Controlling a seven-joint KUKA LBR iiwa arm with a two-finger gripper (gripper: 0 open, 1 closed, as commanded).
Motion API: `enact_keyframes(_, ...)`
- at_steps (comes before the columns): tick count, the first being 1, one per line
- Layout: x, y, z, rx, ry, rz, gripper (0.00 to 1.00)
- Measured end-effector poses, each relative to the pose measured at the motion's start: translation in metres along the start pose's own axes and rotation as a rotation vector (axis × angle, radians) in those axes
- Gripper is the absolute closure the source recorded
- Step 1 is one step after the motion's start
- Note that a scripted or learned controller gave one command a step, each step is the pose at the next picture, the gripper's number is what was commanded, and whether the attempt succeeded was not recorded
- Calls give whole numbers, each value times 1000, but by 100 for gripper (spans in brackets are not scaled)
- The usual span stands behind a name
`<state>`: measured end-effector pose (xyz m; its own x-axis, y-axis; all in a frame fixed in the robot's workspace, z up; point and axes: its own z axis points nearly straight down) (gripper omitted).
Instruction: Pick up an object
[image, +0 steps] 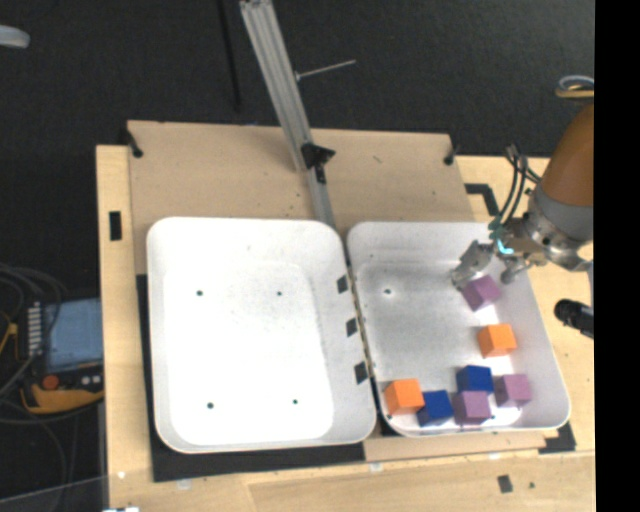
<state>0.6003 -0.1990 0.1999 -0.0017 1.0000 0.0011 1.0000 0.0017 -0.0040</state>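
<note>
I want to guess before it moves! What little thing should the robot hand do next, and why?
Probably drop straight down a little. The gripper sits right above the purple block in the right bin, which looks like the nearest block, apart from the others. Whether it already holds it cannot be told.

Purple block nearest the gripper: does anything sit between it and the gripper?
Nothing visible does. The gripper hangs right over the upper purple block in the right bin, apparently touching or nearly so. The nearest other piece, an orange block, lies farther down the bin, clear of that gap.
</note>
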Motion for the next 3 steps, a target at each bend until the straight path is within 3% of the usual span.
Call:
enact_keyframes(1, 0, 1, -3, -4, -2, -2, 0)
enact_keyframes(2, -5, 0, 59, 1, -2, 2, 0)
enact_keyframes(3, -8, 7, 71, -27, -12, 4, 0)
